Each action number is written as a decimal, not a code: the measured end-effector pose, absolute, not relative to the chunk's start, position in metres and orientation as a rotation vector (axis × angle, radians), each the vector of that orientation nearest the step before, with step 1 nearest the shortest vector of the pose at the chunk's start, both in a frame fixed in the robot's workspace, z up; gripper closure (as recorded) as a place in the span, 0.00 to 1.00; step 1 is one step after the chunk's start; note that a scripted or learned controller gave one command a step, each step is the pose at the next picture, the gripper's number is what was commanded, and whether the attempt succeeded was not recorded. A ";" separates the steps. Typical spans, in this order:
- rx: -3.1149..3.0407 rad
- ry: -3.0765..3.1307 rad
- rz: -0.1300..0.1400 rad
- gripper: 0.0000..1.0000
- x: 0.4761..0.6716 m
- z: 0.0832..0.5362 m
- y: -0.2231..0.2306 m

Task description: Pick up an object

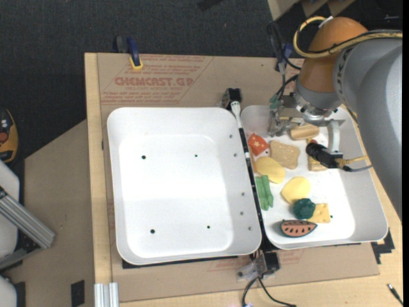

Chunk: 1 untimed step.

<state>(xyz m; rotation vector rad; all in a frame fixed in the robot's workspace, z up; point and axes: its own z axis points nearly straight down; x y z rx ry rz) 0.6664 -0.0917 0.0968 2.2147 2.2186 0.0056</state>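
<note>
The gripper (285, 121) hangs low over the far left corner of the right bin (367, 216); from this slant I cannot tell whether it is apart or together, and nothing is seen clamped in it. Just beside it, on the view's right, lies a tan block (303, 132); its long axis runs roughly left to right, the right end tipped slightly toward the far side (whether block and gripper touch is unclear).

Nearer the camera sits a tan bread slice (285, 153); a red-orange piece (257, 144) lies to its left, close to the bin's left wall. A pale yellow lump (270, 169) touches the slice's near edge; a brighter yellow lump (295, 188) lies just beyond it. A green bean (264, 192) lies by the left wall, long axis near-to-far, almost parallel to the wall. A dark green piece (304, 207) sits beside a yellow wedge (322, 213); a watermelon slice (298, 228) lies nearest, long axis left to right.

The left bin (121, 190) adjoins the right one on the brown bench (102, 94).
</note>
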 end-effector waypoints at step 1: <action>2.221 2.217 0.002 1.00 0.667 0.103 -0.111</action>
